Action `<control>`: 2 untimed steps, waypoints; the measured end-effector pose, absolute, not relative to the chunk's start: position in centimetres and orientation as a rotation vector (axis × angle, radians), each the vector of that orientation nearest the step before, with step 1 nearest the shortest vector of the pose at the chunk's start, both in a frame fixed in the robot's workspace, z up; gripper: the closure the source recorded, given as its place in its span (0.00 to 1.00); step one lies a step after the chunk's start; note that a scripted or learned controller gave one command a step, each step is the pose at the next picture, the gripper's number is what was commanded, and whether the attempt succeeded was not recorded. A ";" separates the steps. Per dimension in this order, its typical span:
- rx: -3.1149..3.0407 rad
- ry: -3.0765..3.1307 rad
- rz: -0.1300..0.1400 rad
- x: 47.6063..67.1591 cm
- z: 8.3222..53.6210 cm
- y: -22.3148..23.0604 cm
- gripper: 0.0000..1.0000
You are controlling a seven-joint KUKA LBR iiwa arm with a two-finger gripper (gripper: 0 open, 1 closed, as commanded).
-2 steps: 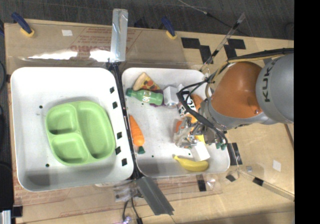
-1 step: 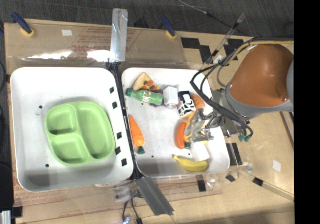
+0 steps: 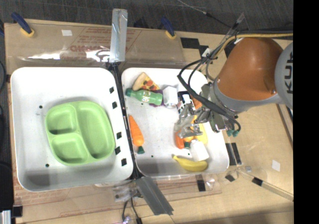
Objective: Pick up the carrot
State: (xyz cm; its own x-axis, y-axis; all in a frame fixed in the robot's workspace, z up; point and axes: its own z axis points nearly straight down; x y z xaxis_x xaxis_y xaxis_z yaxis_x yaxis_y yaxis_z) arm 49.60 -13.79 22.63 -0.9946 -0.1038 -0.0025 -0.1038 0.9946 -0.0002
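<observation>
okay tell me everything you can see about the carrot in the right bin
The carrot is a small orange toy, plastic-looking, with a dark green stub at its near end. It lies flat on the floor of the right bin, lengthwise along the left wall and close against it, its tip pointing away from the camera. Nothing rests on it. The claw is over toward the bin's right side, well apart from it.

The table (image 3: 259,168) is light wood, bearing two shallow white bins touching side by side: the left bin (image 3: 25,118) at nine o'clock, the right bin (image 3: 159,160) at centre.
</observation>
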 end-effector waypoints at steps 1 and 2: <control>-0.291 3.120 -0.005 57.6 31.3 -13.9 1.00; -0.692 3.063 -0.002 51.6 26.9 -18.0 1.00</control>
